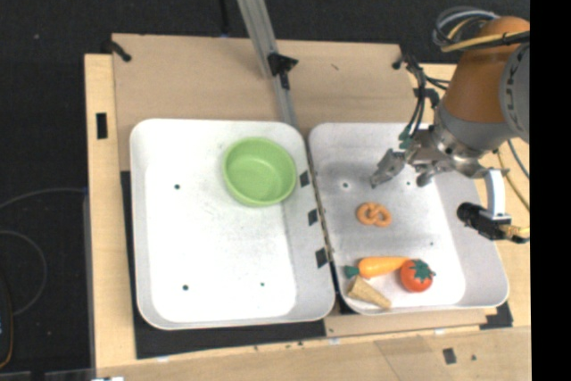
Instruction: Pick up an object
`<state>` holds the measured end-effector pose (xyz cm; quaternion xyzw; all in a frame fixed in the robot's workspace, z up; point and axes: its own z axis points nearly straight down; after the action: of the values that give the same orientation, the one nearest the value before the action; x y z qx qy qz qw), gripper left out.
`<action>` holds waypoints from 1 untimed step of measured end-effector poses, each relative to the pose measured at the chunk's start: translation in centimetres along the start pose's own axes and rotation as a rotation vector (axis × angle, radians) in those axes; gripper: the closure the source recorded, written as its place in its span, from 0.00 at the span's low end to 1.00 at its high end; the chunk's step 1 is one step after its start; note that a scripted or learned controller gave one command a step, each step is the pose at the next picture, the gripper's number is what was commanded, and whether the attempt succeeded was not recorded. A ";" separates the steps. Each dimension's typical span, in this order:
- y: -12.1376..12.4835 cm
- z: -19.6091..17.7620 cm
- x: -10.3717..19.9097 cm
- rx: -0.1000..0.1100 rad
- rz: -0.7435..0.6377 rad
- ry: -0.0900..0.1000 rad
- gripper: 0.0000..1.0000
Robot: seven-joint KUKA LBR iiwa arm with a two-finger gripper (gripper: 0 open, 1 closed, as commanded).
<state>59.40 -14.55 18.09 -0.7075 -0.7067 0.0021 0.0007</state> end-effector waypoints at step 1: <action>0.1 6.3 0.3 0.001 0.000 0.001 0.00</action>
<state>59.43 -14.26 11.82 -0.7077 -0.7065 0.0022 0.0014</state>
